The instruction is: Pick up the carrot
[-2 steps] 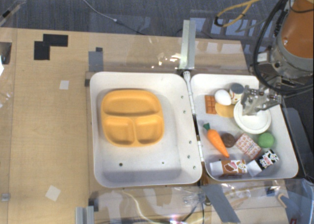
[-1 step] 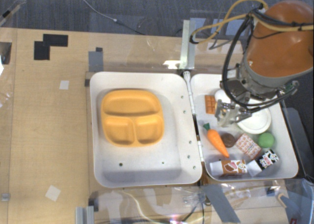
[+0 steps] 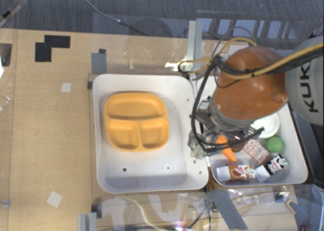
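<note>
Carrot (image 3: 226, 150) sits in the right bin (image 3: 298, 174), at that bin's left side, orange tip poking out from directly under the arm's wrist. Going left to right: left bin (image 3: 109, 179) carries just a yellow divided tray (image 3: 135, 120), set roughly mid-bin and well clear of the work area, so likely a drop-off spot or a distractor. Right bin is the cluttered one: carrot first, then a brown carton (image 3: 240, 172) just beside it toward the near wall, a pink-patterned packet (image 3: 254, 150), a black-and-white carton (image 3: 275, 164), a green ball (image 3: 274, 144) and a white dish (image 3: 269, 125) part-hidden by the arm. Arm (image 3: 250, 88) reaches in from the right and comes down steep over the carrot, which fits a top-down grasp. Hand (image 3: 221, 143) is right at the carrot's upper end, touching or just above, can't say which. Fingers are masked by wrist and cabling, so can't tell if they're apart or closed, nor whether the carrot is between them. Packet and brown carton crowd the carrot; risk of a nudge or a multi-pick.
</note>
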Robot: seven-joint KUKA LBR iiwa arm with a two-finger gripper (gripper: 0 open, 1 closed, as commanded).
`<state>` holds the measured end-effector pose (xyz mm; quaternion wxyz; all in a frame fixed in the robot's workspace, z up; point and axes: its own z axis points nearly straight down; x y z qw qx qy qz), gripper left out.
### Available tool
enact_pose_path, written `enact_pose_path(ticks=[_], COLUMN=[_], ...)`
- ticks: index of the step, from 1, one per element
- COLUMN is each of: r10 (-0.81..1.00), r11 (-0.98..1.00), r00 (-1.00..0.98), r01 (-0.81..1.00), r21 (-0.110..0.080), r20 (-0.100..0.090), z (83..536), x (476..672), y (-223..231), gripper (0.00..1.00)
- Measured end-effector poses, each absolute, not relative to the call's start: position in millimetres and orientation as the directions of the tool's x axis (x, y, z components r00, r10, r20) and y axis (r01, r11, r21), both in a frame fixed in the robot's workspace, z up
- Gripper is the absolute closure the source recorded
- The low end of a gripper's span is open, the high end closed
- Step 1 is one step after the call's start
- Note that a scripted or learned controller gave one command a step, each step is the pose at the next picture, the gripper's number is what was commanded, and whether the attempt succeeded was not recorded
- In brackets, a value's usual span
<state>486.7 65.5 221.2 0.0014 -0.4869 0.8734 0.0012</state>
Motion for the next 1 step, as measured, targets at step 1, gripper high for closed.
enact_pose_path(ticks=[1], r10=[-0.852], r11=[0.524], r00=[-0.523], r01=[-0.852], r21=[-0.014], r20=[-0.011], z=[304.9], x=[605.2], y=[33.9], gripper=[1.0])
